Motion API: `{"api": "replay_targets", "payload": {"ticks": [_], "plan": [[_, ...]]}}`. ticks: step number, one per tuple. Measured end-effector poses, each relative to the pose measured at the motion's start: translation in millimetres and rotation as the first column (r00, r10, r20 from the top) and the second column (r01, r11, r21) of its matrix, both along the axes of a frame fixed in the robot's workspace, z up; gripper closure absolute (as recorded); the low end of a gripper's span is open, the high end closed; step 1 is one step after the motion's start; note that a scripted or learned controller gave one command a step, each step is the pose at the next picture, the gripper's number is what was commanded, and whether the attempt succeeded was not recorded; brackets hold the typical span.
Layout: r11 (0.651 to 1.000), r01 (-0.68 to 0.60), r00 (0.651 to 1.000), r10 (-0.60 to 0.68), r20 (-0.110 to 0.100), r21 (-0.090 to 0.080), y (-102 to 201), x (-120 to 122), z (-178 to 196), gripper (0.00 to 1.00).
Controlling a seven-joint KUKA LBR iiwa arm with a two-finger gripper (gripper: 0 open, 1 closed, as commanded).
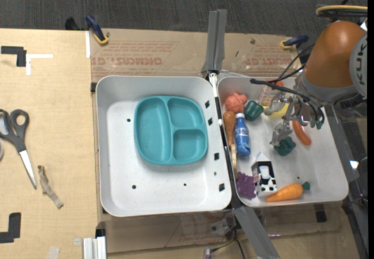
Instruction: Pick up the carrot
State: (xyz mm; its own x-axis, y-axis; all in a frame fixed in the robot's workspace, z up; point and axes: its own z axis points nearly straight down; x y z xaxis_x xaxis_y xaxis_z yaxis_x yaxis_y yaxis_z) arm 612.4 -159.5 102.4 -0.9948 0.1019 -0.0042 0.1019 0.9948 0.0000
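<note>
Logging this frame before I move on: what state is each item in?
carrot: lying flat near the right bin's front edge, not held.
gripper: low over the right bin, above a dark green toy.
blue bottle: lying on its side.
teal plate: flat in the left bin.
scissors: shut, on the bench.

The arm [336, 56] reached in from the right edge, its orange band uppermost and the grey wrist angled down and leftward beneath it. The pincer [283, 132] hung low at the wrist's end, pointing downward, with dark cables looping around the metal body above it.
</note>
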Motion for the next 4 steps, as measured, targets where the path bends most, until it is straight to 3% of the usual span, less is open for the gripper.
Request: {"api": "replay_targets", "payload": {"ticks": [1, 2, 3, 4], "plan": [[0.980, -0.197, 0.980, 0.197, -0.003, 0.001, 47.0, -101.2, -10.5, 0.00], [0.988, -0.157, 0.987, 0.157, 0.016, 0.006, -51.4, -116.0, -5.5, 0.00], [0.987, -0.163, 0.987, 0.163, 0.014, 0.001, -52.7, -116.0, 3.3, 1.00], [0.920, -0.392, 0.920, 0.392, 0.000, -0.001, -61.8, -86.9, 200.8, 1.00]]}}
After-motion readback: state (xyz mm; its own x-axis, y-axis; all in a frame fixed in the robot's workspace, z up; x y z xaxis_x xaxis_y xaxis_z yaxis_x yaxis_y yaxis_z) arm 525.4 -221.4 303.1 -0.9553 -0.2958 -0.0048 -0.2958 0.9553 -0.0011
